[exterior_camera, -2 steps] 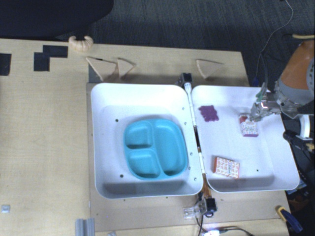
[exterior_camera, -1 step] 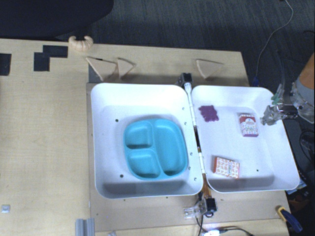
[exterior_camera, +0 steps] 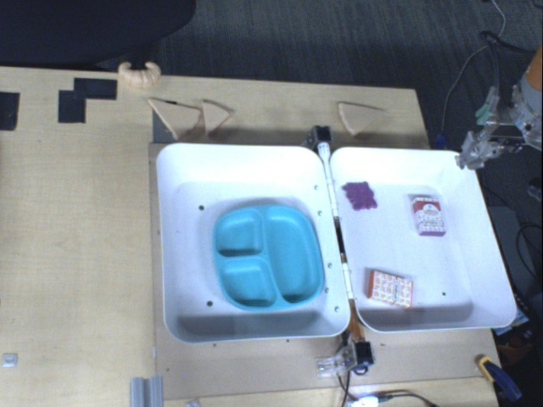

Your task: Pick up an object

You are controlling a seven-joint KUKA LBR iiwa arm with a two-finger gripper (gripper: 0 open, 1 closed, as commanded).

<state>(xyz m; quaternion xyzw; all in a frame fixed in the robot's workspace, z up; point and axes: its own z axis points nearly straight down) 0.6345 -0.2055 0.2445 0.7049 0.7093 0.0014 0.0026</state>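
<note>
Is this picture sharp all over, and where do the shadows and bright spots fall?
In the camera view the white bins look bright and slightly washed out; the blue plate casts a soft shadow toward the near wall; the small boxes' print is too blurred to read; the end effector at the right edge is soft and indistinct.

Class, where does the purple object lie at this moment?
In the camera view, the purple object lies in the right bin, at its far left part, beside the divide, left of the red packet.

The arm [exterior_camera: 530, 100] is cut off by the right edge above the right bin [exterior_camera: 475, 227]; its pincer [exterior_camera: 479, 147] is blurred, finger positions unreadable. Both cartons' [exterior_camera: 428, 215] print is too small to read.
</note>
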